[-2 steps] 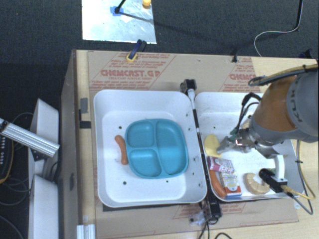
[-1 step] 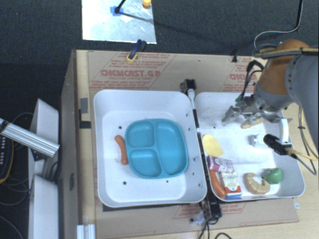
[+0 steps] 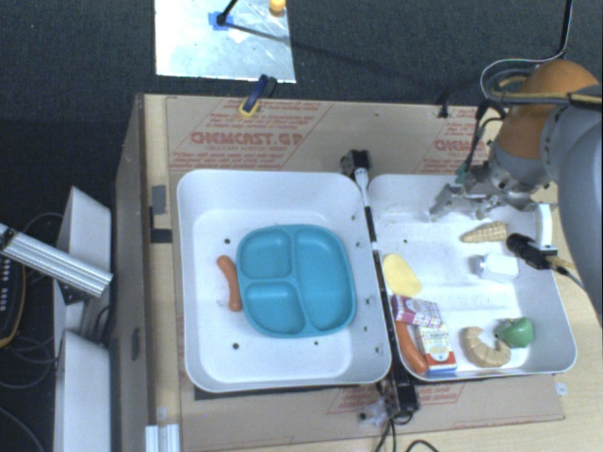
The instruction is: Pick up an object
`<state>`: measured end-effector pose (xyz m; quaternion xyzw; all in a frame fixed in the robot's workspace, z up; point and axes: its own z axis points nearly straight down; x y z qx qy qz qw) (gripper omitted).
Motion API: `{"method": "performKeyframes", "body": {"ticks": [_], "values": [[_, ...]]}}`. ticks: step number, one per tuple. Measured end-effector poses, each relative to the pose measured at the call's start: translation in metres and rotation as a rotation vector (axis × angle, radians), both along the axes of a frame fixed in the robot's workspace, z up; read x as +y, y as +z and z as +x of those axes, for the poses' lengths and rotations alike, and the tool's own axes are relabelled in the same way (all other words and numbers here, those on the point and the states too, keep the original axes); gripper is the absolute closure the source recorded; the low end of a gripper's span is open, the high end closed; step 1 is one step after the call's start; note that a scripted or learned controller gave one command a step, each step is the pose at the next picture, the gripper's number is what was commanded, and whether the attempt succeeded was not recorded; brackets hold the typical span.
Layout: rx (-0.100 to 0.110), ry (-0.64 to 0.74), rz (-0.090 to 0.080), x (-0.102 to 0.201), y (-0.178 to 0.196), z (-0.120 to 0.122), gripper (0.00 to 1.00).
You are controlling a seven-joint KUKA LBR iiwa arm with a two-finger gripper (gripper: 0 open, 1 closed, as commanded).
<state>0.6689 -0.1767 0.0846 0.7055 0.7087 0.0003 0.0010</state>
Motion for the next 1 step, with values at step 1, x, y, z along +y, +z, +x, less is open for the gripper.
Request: {"method": "performKeyframes", "body": {"ticks": [1], "values": [[-0.004,0.005,-0.002,0.0003,0.0116,0.0014,1.0]]}}
